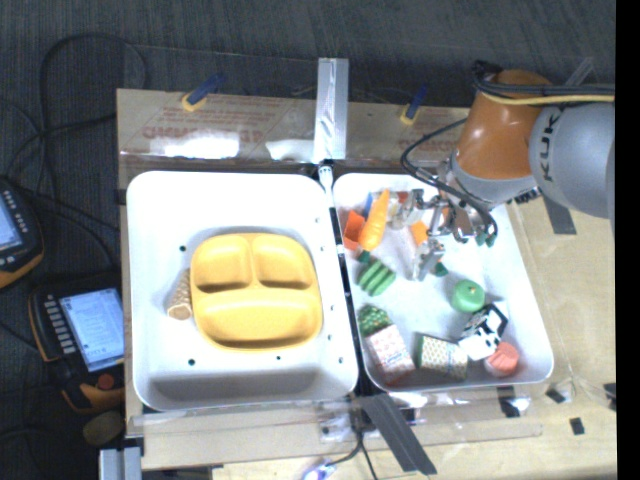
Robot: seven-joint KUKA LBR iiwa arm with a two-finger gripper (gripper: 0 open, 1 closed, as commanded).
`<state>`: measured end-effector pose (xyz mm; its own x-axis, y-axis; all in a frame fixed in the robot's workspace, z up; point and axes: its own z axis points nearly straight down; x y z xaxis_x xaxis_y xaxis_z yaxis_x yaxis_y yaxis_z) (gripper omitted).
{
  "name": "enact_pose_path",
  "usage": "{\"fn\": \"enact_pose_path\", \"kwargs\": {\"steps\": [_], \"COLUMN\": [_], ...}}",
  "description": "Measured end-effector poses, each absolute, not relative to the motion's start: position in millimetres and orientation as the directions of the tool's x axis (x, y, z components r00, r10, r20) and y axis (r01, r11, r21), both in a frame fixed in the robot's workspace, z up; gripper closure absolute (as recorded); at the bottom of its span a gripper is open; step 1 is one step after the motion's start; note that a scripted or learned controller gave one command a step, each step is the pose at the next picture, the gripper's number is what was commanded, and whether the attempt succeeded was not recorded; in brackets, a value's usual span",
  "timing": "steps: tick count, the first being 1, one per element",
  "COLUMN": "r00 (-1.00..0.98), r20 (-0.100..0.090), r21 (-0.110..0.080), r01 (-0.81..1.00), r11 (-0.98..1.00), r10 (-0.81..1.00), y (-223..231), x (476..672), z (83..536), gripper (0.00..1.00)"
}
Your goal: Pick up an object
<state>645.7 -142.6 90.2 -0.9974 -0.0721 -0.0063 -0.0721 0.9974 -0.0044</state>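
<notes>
The right bin (530,298) holds several small toys. An orange carrot (376,218) lies at its back left beside a red-orange piece (352,232). A green striped piece (376,276) sits below them. A green apple (467,295) rests right of centre. My gripper (432,255) hangs low over the middle of this bin, between the carrot and the apple, with the orange-banded wrist (497,138) above it. I see nothing held in it.
Along the right bin's front lie a dark green piece (373,318), two patterned blocks (388,349) (441,355), a black-and-white toy (485,330) and a red piece (503,359). The left bin (150,228) holds a yellow divided tray (257,288) and a cone (180,294).
</notes>
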Motion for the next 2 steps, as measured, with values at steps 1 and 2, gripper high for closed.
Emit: {"fn": "enact_pose_path", "kwargs": {"steps": [1,2], "r00": [-1.000,-1.000], "r20": [-0.007,-0.019], "r21": [-0.004,-0.003], "r01": [-0.004,-0.004], "r11": [1.000,1.000], "r10": [-0.004,-0.004], "y": [-132.3,-130.7], "x": [644.2,647.1], "z": [90.3,101.7], "gripper": [0.00,1.00]}}
